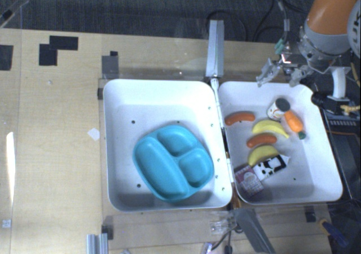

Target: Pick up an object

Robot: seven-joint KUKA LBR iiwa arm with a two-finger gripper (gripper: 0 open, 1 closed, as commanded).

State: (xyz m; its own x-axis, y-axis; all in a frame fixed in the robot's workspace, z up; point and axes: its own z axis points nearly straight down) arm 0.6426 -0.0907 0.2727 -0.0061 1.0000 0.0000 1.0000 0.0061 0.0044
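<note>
Overhead, a wooden table (56, 134) carries two shallow white bins side by side. Inside the left bin (118, 134) lies a blue plate (173, 161) with three compartments, resting slightly toward the near side. Inside the right bin (321, 174) sits a cluster of small things: a red sausage (240, 117) toward the left, a yellow banana (269, 128) beside it, an orange carrot (294, 122) to the right, and a small round tin (277, 108) just behind the banana. Nearer lie another sausage (262, 140), a second banana (262, 154), a black-and-white carton (273, 165) and a dark packet (248, 178) at the near left corner. From the far right the grey and orange arm (333, 4) reaches in. Its pincer (282, 72) hovers above the far edge of the right bin, fingers spread apart, gripping nothing.
</note>
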